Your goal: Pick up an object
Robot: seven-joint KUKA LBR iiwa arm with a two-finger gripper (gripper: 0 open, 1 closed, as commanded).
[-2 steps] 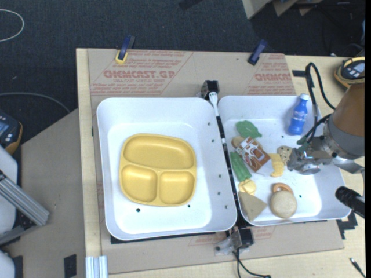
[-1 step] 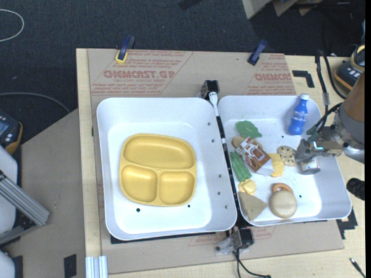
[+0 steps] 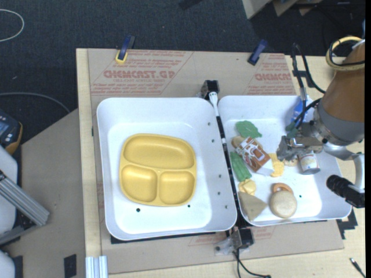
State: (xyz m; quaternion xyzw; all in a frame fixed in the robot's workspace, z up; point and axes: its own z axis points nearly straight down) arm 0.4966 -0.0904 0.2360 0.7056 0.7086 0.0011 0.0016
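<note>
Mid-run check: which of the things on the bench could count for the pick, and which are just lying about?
For the pick, all in the right bin:
gripper
green leaf
brown-and-white packet
round tan piece
small jar

Lying about:
left bin
yellow divided tray
clamps

Grey arm (image 3: pixel 342 106) from the right, pincer (image 3: pixel 297 149) low, pointing left.

Camera position: fixed above the tabletop (image 3: pixel 174 68), looking down at a slant.
Facing: toward the two white bins, left bin (image 3: pixel 110 155) and right bin (image 3: pixel 330 204), side by side.
Distance: moderate; both bins fit whole, with dark floor (image 3: pixel 87 16) beyond.
Arm entry: grey-and-orange arm (image 3: pixel 345 97) reaches in from the right edge.
</note>
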